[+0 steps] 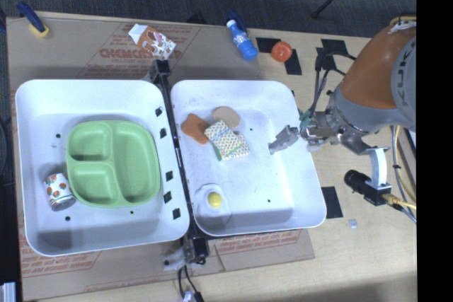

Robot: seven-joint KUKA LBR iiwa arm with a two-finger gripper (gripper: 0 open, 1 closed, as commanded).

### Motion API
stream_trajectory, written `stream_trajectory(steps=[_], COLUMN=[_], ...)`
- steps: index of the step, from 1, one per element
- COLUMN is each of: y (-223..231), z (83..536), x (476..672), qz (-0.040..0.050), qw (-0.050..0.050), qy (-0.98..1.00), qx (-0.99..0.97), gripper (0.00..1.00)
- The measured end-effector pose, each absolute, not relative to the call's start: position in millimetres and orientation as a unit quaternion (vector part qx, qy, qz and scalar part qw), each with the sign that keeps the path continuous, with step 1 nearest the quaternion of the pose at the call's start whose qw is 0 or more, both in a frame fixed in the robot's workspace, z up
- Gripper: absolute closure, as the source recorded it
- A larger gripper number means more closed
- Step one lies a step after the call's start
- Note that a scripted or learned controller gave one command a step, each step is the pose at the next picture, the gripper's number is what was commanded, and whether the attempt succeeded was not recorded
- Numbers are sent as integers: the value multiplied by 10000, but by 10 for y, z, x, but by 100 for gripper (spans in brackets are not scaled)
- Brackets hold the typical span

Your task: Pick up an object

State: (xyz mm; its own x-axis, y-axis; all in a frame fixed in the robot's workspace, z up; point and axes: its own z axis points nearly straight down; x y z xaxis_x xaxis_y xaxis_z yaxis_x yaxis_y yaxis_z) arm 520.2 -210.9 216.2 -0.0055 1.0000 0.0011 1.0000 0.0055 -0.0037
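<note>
The right bin (pixel 283 99) holds an orange-brown piece (pixel 195 128), a tan round piece (pixel 227 115) and a checked green-and-yellow packet (pixel 227 142) clustered at its upper left. A white item with a yellow centre (pixel 211 199) lies near the front wall. My gripper (pixel 282 140) hangs over the right side of this bin, to the right of the packet and apart from it. Nothing shows in its grasp.
The left bin (pixel 35 102) carries a green divided plate (pixel 113 163) and a small patterned cup (pixel 59 191) on its side. Behind the bins on the bench lie a blue bottle (pixel 243 41), an orange ball (pixel 282 51), a snack packet (pixel 152 41) and a blue clamp (pixel 32 18).
</note>
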Motion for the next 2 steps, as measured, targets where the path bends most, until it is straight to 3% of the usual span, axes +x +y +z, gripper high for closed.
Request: stream_trajectory(steps=[1, 2], y=[-1916, -1214], z=[912, 917], x=[4760, 5377], qz=[8, 4], qw=[24, 17], qy=[-7096, -7105], qx=[-7046, -7037], gripper=[0, 0])
